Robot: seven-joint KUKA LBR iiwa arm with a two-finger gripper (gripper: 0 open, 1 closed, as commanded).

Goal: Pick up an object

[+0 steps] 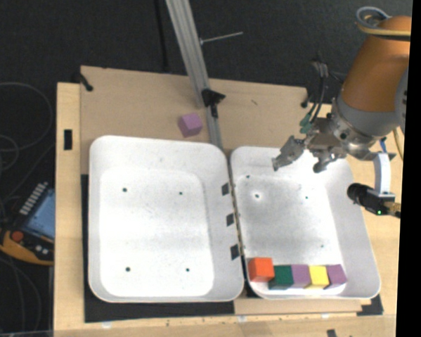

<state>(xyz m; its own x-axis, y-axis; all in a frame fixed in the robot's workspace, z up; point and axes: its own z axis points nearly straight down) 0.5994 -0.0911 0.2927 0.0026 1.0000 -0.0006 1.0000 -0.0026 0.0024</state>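
On the far left, off the tan wooden desk [68, 192], cables and an orange-and-black handheld pendant [25, 242] lie on the dark floor. Left shallow white bin [98, 165]: nothing in it to pick that I can see. Small purple cube [190, 124] sits on the desk just behind that bin, outside both bins, beside the slanted grey metal rail [192, 50].

Right shallow white bin [362, 235]: five small blocks touching in a row against its near wall, namely orange block [262, 268], green block [283, 276], lilac block [300, 275], yellow block [319, 276], purple block [336, 274]. These look like the pick candidates.

Two-finger claw [301, 158] hangs over the far edge of the right bin, fingers spread apart, nothing between them. Grey arm with orange band [378, 60] comes in from the right.

Progress, my read: pick not started. No grasp, claw well apart from the block row. Left to do: travel to the near wall, descend, close, lift. Blocks packed tight against the wall, so finger clearance may be poor; orange end block looks easiest.
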